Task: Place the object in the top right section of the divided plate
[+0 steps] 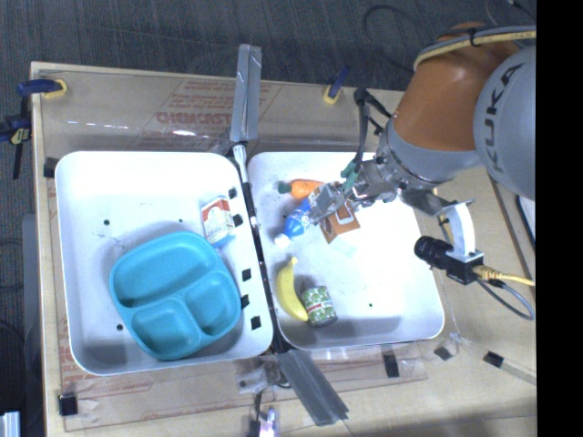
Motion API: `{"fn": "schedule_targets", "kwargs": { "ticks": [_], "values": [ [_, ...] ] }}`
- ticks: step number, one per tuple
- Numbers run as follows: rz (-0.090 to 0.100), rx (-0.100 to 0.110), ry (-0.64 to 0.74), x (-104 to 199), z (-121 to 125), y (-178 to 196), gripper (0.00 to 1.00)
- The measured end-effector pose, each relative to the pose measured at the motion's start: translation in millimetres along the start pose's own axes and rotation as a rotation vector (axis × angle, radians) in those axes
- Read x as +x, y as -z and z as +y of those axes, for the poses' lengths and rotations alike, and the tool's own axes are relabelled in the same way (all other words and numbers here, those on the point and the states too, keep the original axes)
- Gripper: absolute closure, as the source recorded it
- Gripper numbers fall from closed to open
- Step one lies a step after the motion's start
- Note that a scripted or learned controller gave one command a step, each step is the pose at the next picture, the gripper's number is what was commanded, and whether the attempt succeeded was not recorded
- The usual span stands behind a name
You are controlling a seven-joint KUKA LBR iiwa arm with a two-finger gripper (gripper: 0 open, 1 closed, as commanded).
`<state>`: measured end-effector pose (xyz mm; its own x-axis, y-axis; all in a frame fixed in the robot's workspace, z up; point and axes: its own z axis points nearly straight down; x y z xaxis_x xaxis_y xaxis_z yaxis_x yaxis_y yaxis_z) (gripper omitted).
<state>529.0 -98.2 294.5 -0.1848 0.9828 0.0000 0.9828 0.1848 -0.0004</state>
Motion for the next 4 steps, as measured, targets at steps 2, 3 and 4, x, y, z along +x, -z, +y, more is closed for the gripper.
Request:
{"fn": "schedule_targets", "kwargs": {
  "ticks": [2,3,4],
  "values": [
    [0.0,0.005,0.034,146,17,-74,1.0],
    [-0.001,0.006,0.01,216,15,-108,1.0],
    [0.0,0.005,0.035,243,59,-117,1.0]
  ]
}}
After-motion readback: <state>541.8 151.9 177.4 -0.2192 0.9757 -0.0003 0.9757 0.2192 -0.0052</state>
